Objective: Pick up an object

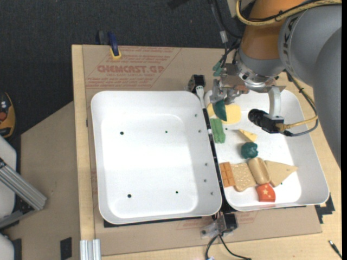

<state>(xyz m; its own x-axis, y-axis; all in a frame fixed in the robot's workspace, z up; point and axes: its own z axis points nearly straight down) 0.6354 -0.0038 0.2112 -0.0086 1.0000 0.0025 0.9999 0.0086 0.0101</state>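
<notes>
In right bin (309, 167) | fingers (219, 99) state unclear, over round yellow piece (232, 113) | green stick (218, 130) beside

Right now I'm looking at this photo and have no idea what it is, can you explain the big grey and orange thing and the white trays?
The big grey and orange thing is a robot arm, reaching in from the right. The one camera sits above the bench, looking down at a slant. Two shallow white bins lie side by side on a cardboard sheet. The left bin shows a bare white floor. The right bin holds small toy-like pieces: a yellow block, a green stick, a teal lump, a tan wedge, a red piece. The claw hangs low over the yellow block; whether it grips anything is unclear.
</notes>
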